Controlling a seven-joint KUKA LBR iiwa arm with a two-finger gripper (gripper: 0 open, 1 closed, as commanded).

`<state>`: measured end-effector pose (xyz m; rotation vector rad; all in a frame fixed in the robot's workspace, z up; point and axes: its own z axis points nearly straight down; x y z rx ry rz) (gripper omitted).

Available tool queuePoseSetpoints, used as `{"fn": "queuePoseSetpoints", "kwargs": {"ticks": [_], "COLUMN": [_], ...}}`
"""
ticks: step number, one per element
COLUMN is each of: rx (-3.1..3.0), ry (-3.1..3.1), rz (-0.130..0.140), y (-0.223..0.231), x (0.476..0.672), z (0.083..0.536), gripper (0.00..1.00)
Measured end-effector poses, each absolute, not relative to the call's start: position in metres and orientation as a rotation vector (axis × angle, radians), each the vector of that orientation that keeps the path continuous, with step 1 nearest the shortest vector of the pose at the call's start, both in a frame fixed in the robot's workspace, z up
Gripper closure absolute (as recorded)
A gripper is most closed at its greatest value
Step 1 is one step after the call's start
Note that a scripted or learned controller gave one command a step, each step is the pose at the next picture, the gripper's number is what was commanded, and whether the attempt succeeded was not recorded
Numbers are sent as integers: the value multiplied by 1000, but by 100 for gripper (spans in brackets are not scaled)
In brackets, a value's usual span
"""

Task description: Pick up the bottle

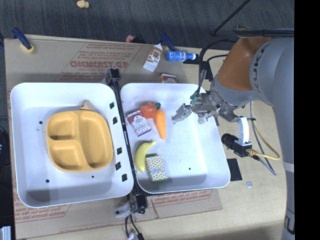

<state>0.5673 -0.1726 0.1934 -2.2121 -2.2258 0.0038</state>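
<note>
The bottle (176,56) is small and blue, and it lies on its side on the cardboard just behind the right bin (212,171), outside it. My gripper (191,112) hangs over the upper right part of that bin, a little to the right of the carrot (160,124). It is well in front of the bottle and apart from it. Nothing shows held in the gripper. The grey arm with its orange band (240,66) comes in from the right.
In the right bin lie a carrot, a red tomato-like piece (148,110), a red packet (139,123), a banana (141,154) and a green box (156,168). The left bin (30,184) holds a yellow divided plate (79,140). A small carton (152,59) lies beside the bottle.
</note>
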Motion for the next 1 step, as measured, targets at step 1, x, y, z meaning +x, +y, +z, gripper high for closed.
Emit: {"fn": "queuePoseSetpoints", "kwargs": {"ticks": [1], "rx": [-2205], "ry": [-2230], "rz": [5], "y": [-172], "x": [568], "z": [203], "gripper": [100]}}
